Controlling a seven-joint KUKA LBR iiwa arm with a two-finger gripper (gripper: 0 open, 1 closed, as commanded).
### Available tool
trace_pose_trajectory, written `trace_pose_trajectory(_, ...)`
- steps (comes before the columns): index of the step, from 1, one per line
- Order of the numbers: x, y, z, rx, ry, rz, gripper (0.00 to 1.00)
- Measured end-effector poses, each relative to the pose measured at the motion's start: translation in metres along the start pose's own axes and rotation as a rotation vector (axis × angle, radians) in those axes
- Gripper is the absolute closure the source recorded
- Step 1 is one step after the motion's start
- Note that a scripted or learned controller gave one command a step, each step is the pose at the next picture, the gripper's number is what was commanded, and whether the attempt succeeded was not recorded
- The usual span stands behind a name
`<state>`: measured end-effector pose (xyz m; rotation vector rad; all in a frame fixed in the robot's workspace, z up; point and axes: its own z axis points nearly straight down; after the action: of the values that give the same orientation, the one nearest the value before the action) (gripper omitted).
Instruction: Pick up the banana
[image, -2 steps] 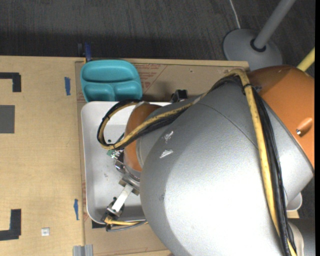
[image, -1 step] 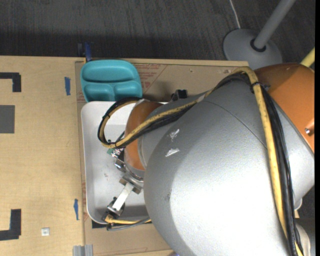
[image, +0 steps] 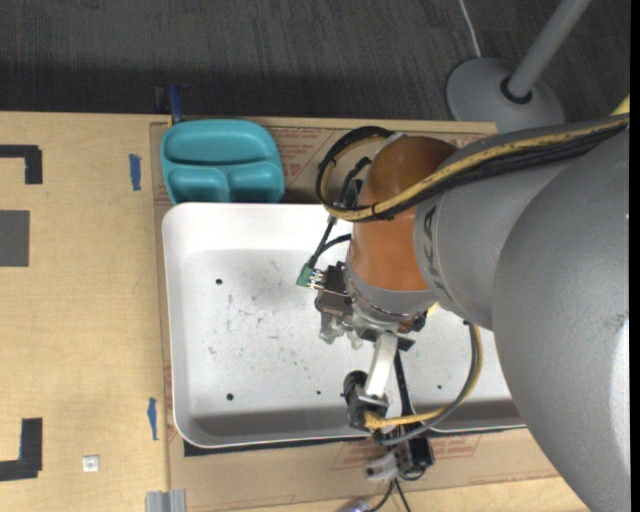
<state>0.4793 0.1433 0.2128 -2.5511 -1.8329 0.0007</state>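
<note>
One white bin (image: 230, 300) lies under the arm (image: 540, 280); the claw (image: 340, 322) hangs over its middle, grip state cannot be told. Banana's place cannot be told, likely beneath the wrist (image: 395, 240). Advise sighting it before closing.

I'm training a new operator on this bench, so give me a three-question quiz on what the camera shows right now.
1. True or false: the teal moulded plastic tray lies outside the shallow white plastic bin, beyond its far rim.
2. The grey arm's orange band hangs over: A) the white bin; B) the teal tray; C) the dark floor.
3. Fill in: the tape marks on the brown bench left of the bin are ___.
Key: 1 true; 2 A; 3 blue.
</note>
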Motion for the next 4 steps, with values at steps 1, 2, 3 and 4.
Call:
trace_pose_trajectory(1,0.0675,-0.0228,0.1267,0.001,0.003,0.059,1.0)
trace_pose_trajectory(2,0.0762,-0.0244,0.1266,-0.004,0.001,0.339,1.0)
trace_pose_trajectory(3,0.0757,-0.0248,0.1269,0.0,-0.001,-0.094,1.0)
trace_pose_trajectory(4,0.0759,-0.0251,0.1174,0.001,-0.001,-0.092,1.0)
